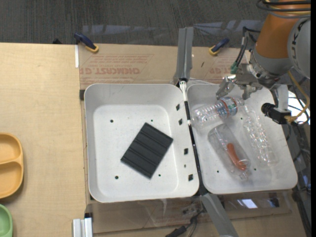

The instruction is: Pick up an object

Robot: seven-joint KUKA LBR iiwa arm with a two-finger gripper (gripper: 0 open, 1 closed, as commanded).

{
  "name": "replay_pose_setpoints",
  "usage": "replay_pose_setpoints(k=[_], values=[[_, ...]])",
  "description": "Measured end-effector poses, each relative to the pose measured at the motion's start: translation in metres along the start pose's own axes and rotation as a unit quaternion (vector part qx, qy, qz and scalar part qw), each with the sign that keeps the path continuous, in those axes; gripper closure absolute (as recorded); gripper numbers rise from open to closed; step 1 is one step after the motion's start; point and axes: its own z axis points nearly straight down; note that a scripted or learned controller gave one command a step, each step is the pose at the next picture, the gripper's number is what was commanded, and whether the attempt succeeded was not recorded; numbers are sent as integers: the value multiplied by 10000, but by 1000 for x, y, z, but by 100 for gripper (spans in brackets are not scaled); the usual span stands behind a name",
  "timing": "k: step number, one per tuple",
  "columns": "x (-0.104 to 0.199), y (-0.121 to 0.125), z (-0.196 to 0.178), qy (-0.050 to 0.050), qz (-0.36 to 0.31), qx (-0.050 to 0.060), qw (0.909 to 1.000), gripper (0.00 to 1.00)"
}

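My gripper [233, 90] hangs over the far part of the right bin [281, 181], open, with nothing between its fingers. Just below it lies a clear plastic bottle [213, 111] on its side, its blue-labelled neck pointing toward the gripper. A clear container holding an orange object [233, 154] lies nearer the front. A second clear ribbed bottle [257, 135] lies along the right side of that bin. A black ribbed rectangular pad [147, 149] rests flat in the left bin [98, 181].
A grey post [185, 53] rises at the divider between the bins. Blue and yellow clamps [86, 42] hold cardboard at the back. An orange divided plate [9, 164] sits on the wooden bench at far left.
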Motion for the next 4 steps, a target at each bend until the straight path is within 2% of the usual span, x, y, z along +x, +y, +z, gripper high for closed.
replay_pose_setpoints(k=[1, 2, 3, 4], values=[[-22, -60, 93, 4, -512, 10, 9987, 0], [-16, -113, 110, 4, -639, 0, 9980, 0], [-29, -162, 110, 10, -226, 0, 9997, 0], [-58, -155, 60, 27, 461, -4, 9989, 0]])
